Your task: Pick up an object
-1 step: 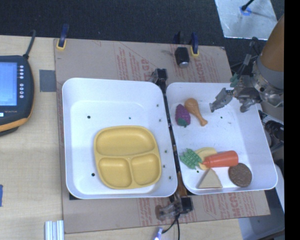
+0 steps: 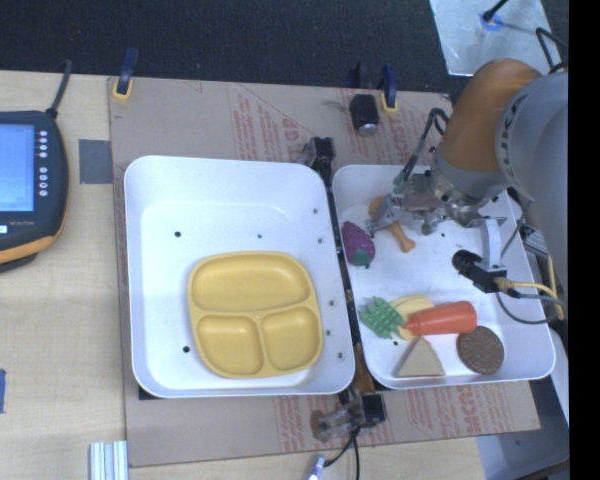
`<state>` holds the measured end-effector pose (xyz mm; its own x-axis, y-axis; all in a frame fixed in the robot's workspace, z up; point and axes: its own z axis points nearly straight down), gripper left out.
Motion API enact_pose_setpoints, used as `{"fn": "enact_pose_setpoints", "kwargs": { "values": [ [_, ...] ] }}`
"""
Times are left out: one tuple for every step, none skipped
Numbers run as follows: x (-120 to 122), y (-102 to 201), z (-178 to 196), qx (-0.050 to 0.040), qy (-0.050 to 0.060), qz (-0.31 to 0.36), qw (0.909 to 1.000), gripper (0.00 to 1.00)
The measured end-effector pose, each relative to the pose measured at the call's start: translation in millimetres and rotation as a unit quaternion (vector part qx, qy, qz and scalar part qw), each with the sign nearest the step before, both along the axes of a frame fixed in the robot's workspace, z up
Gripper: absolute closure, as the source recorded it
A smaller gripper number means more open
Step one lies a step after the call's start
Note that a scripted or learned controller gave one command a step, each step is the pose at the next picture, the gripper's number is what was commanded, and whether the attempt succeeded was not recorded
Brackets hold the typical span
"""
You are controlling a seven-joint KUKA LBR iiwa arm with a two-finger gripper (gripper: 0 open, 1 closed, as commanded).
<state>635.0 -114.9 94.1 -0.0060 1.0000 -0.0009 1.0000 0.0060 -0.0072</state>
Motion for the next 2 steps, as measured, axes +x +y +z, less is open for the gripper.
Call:
{"fn": "enact_pose_setpoints", "kwargs": {
  "values": [
    [1, -1, 12, -0.0010, -0.001, 0.001, 1.0000, 1.00],
    [-53, 90, 98, 0.0003, -0.002, 0.001, 1.0000, 1.00]
  ]
}}
